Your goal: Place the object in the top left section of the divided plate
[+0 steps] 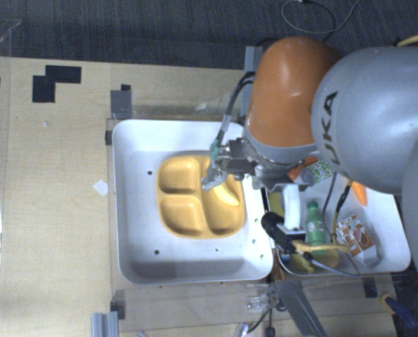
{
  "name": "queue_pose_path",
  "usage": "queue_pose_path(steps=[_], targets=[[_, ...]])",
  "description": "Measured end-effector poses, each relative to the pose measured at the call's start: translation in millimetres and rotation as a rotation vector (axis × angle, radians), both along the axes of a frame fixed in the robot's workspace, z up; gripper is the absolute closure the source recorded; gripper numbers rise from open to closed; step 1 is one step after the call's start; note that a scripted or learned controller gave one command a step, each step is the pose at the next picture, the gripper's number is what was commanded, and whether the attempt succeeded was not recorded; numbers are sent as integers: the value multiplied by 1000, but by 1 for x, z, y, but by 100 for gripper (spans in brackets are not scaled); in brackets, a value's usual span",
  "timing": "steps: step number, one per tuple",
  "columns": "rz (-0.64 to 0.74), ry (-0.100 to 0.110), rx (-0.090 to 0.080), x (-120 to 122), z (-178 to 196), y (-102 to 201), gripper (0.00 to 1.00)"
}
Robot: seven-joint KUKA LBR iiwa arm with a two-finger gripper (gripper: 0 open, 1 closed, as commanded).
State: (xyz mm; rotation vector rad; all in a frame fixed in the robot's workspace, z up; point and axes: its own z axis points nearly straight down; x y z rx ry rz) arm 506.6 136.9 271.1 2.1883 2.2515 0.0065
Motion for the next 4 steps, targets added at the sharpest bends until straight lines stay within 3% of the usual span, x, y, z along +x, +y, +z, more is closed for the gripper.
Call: queue_pose_path(steps=[1,2,3,4], targets=[[3,-3,1,1,11,1,100],[3,-3,1,1,11,1,0],[7,-7,2,3,22,1,100],[8,-6,2,3,22,1,0]])
